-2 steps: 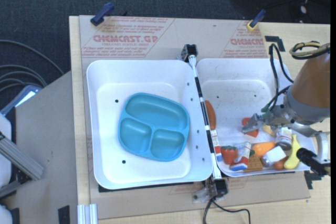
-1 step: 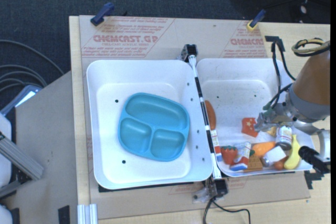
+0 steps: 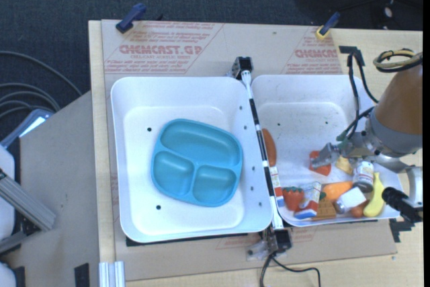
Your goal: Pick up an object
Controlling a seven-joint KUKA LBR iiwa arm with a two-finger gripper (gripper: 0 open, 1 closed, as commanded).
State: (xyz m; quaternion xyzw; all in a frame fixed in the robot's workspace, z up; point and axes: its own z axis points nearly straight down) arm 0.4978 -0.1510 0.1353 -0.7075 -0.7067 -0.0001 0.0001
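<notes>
"CHEMCAST GP" reads in red on the board [image 3: 161, 47] behind the bins. Gripper [image 3: 329, 159] is low in the right bin [image 3: 295, 94], over a red piece [image 3: 318, 160] beside the toy pile [image 3: 336, 198]. Can't tell its grip.

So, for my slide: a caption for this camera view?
Gripper low over cluttered right bin; blue plate in left bin.

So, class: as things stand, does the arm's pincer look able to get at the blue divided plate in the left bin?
Probably yes: the blue divided plate lies alone and uncovered, with only the low rim between the bins to cross from the pincer.
</notes>
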